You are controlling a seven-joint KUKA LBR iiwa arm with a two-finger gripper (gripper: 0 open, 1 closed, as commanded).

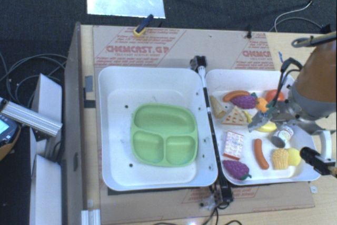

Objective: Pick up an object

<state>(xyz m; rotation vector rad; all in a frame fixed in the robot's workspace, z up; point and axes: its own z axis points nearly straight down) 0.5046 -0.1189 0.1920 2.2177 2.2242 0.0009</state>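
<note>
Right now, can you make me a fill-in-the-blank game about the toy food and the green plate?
1. The green plastic divided plate lies in the ____ white bin.
2. The plate has ____ compartments.
3. The red toy sausage lies between the yellow toy corn cob and the white ____ box.
4. The dark bunch of toy grapes near the right bin's front rim is ____ in colour.

Missing words: left; three; rectangular; purple

Place: a robotics lab test cell.
Counter [158, 42]: cardboard-topped, bearing two white bins [113, 129].
Floor [42, 2]: dark carpet, loose cables [23, 68].
Contents: toy food [247, 100], a green divided plate [164, 134].
</note>
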